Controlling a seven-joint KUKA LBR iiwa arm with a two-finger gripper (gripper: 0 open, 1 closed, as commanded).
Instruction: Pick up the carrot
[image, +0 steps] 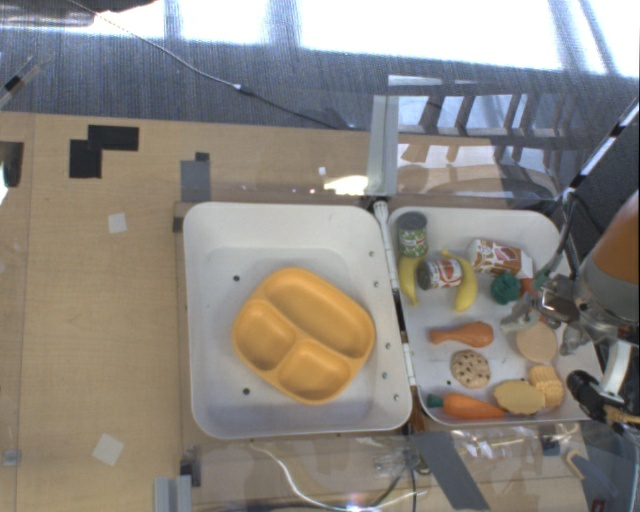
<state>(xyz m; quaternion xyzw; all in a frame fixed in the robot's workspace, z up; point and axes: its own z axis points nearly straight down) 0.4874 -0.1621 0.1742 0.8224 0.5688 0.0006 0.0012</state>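
Two shallow white plastic bins sit side by side on the pale wooden bench. The left bin (200, 300) holds a yellow three-compartment plastic plate (304, 333), tilted diagonally near the bin's centre. The right bin (545, 228) is crowded with toy food. The orange plastic carrot (472, 406) lies flat along that bin's lower edge, pointed end toward the right, just beside a pale yellow lumpy biscuit-like piece (520, 397) and below a round chocolate-chip cookie (469, 369). Above the cookie lies an orange-brown toy drumstick (463, 335); higher still, a small tin with a red label (441, 273) rests on its side across a yellow banana (466, 287), with a green-labelled can (412, 236) upright in the upper left corner of the bin. A dark green broccoli-like piece (505, 288) and a flat tan disc (537, 343) sit toward the right side. The grey arm enters at the right edge of the frame — its gripper (547, 306) hangs over the bin's right side, near the tan disc, well apart from the carrot. Jaw state — cannot tell; the metal parts blur together.
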